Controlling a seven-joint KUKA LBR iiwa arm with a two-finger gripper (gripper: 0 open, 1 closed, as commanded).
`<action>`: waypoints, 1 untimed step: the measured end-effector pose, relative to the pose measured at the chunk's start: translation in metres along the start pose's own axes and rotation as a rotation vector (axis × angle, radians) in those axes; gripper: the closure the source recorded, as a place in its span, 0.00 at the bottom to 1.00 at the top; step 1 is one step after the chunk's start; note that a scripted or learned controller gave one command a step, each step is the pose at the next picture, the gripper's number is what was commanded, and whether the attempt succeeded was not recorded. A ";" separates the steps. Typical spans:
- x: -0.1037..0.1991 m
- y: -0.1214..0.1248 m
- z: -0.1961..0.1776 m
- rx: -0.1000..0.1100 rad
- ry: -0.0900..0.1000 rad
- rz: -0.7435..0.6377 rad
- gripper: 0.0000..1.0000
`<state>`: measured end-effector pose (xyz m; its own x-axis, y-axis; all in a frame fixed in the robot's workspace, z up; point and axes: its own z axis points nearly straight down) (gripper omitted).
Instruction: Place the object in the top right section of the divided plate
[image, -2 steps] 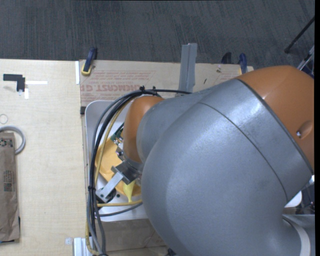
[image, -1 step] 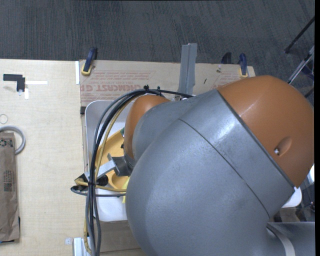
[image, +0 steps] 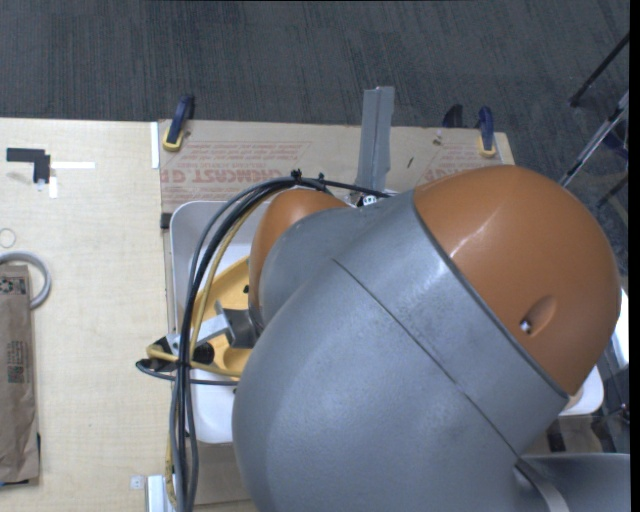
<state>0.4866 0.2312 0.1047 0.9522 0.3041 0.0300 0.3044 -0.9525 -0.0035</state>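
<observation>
Far to the left of the white bin (image: 184, 225), a brown paper bag (image: 14, 375) lies on the pale wooden bench (image: 100, 300) at the frame's edge, with a grey loop (image: 38, 278) just above it. Up from those, still well left of the bin, we see a small black bracket (image: 30, 160) beside a strip of white tape.

Behind the bin's far rim lies a sheet of cardboard (image: 250, 165) with red print. A blue clamp (image: 180, 120) grips the cardboard's left corner. A bundle of black cables (image: 200, 270) arcs over the bin's left side and runs down past its near edge.

Inside the bin, just right of its left wall, we make out a yellow surface (image: 232, 285) that appears to be part of the divided plate; we cannot tell its sections apart. Touching that yellow patch from below sits a small grey block which we take for part of the gripper (image: 232, 328), with a black and yellow piece (image: 195, 352) just left of it. We cannot tell whether the gripper is wide, narrow or holding anything, and we cannot tell where the object lies, since the arm (image: 400, 380) covers most of the bin.

The arm's grey casing and orange cap (image: 520, 260) spread over the bin's middle and right. Behind the bin's far rim a grey post (image: 376, 130) stands upright, and a second blue clamp (image: 486, 130) holds the cardboard's right corner.
</observation>
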 end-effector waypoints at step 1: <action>0.000 0.000 0.000 0.000 -0.001 0.079 1.00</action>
<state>0.4864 0.2311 0.1044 0.9732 0.2280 0.0287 0.2282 -0.9736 -0.0059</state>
